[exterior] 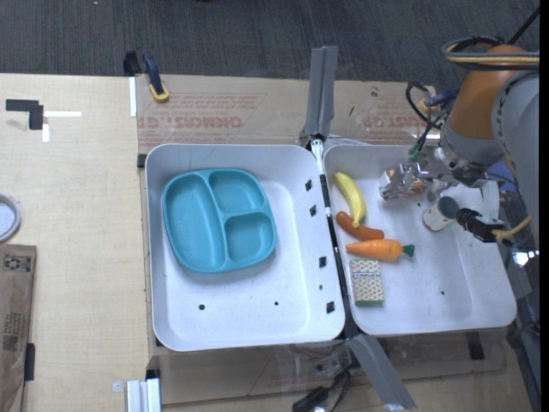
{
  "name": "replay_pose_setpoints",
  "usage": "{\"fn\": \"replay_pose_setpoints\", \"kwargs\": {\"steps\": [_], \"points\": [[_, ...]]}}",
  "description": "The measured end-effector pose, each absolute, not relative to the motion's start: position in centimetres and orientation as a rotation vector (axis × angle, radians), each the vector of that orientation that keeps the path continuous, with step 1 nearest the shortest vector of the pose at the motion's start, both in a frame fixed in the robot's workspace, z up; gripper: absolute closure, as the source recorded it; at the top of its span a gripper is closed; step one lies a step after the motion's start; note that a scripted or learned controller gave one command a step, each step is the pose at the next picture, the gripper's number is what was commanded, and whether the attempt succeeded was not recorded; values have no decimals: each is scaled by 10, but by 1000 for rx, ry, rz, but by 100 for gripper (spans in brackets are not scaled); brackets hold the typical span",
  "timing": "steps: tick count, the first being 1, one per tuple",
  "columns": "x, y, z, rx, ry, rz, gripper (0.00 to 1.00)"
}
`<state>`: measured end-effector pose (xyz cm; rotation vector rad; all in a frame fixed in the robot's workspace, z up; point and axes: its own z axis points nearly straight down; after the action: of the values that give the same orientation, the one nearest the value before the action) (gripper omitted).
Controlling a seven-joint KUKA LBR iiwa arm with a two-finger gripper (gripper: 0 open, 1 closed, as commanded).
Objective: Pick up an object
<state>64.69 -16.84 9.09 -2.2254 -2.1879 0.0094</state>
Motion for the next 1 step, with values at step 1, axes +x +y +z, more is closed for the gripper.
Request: {"fn": "replay_pose_setpoints", "kwargs": {"steps": [1], "points": [[644, -168, 98, -2218, -2180, 22, 100]]}}
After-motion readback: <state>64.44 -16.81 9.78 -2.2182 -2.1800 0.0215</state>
